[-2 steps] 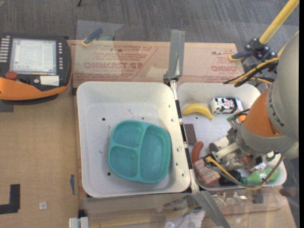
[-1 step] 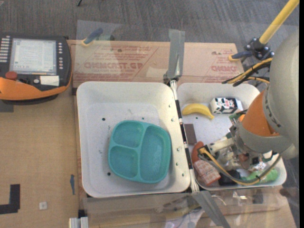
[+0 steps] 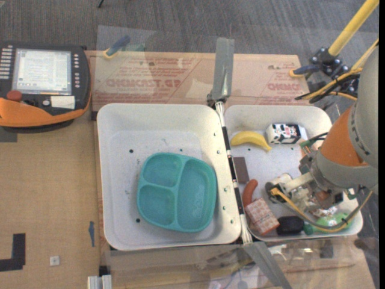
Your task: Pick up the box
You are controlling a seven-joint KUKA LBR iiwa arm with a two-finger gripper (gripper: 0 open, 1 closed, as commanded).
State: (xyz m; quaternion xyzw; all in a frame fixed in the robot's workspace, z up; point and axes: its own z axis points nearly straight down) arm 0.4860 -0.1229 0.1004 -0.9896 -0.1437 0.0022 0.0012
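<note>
Gripper [image 3: 313, 198] and wrist hang low over the near right part of the right bin [image 3: 319, 114], wrapped in cables and fittings, and whether it is spread or closed cannot be told, nor whether it has anything in its grasp.

Going left to right: a teach pendant [image 3: 42, 86] with a lit screen lies on the bench at far left, its text too small to read. Next comes the left bin [image 3: 120, 125], holding a teal divided plate [image 3: 177, 191]. Behind both bins lies a sheet of cardboard [image 3: 180, 77] printed in red letters, upside down and not clearly legible.

In the right bin, the box [image 3: 261, 215], reddish-brown with a speckled pattern, lies near the front left corner beside a red sausage-shaped toy [image 3: 249, 192]. A banana [image 3: 251, 139] and a black-and-white cow-patterned object [image 3: 285, 133] sit toward the back, and a dark object [image 3: 291, 225] rests just right of the box.

Judging from this, the box rests on the bin floor, apart from the gripper, so the pick is not yet done.
</note>
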